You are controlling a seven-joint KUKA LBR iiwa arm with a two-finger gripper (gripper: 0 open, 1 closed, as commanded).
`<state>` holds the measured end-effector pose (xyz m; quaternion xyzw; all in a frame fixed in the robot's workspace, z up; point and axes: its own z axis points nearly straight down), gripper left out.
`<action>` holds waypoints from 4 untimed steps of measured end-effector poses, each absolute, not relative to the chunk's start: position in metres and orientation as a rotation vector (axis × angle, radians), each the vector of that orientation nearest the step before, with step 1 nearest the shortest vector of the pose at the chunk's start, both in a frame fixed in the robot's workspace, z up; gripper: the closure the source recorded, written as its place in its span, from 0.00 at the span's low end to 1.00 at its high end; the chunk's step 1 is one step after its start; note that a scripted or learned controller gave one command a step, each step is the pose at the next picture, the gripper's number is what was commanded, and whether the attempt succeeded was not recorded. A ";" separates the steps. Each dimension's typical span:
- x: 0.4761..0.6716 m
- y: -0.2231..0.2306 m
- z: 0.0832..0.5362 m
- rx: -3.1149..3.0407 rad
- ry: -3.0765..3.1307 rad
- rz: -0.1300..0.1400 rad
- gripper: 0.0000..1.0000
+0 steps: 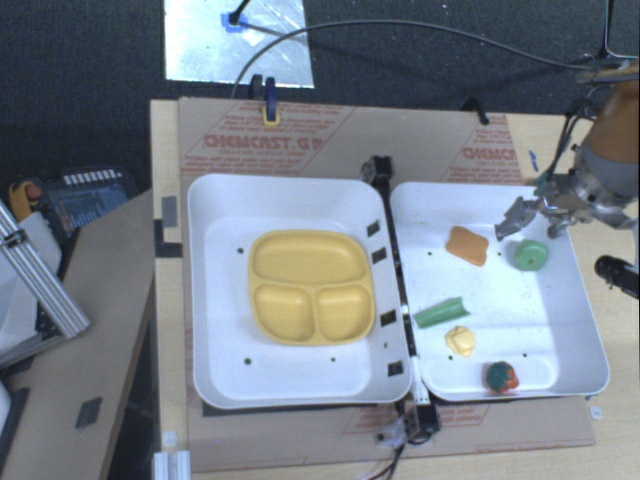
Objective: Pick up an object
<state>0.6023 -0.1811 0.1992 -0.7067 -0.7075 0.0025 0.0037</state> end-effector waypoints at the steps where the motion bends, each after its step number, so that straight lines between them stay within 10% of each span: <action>1: 0.605 -0.181 0.205 -2.219 -2.226 -0.001 0.00; 3: 0.604 -0.184 0.091 -2.219 -2.222 0.002 0.00; 4: 0.607 -0.185 0.105 -2.223 -2.227 -0.003 1.00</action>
